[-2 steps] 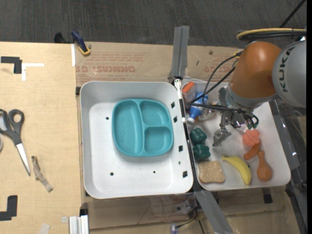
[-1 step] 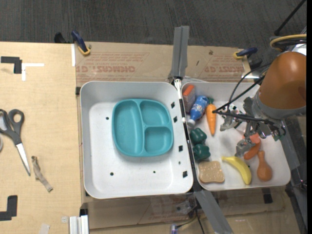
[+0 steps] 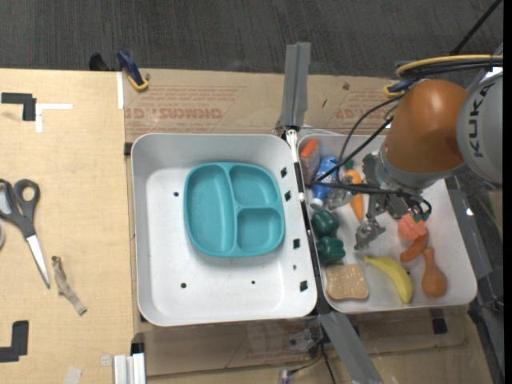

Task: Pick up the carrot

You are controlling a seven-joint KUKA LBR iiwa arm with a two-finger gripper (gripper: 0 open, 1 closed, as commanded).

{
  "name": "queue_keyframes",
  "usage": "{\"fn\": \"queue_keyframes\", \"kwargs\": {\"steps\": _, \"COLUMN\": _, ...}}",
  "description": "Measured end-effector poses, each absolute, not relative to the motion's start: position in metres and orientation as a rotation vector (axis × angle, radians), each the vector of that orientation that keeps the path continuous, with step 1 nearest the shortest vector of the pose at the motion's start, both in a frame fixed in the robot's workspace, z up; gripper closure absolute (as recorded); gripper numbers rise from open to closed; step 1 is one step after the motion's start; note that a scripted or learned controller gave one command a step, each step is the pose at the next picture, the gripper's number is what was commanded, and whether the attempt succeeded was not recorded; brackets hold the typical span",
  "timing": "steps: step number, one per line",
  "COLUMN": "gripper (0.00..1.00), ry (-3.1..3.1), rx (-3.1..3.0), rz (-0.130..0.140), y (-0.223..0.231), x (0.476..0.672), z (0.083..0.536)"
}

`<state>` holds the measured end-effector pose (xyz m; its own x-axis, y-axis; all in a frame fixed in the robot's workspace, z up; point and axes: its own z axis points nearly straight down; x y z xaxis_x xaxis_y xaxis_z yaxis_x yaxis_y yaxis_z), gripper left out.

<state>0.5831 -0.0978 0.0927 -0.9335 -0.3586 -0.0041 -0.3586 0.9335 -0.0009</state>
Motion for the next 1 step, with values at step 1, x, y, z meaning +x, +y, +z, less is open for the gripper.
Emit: {"fn": "queue_keyframes", "kwargs": {"steps": 1, "gripper": 1.00, "ry": 3.081, "rx": -0.574, "rz": -0.003, "y": -0.0972, "x": 0.5845, "z": 0.1027}}
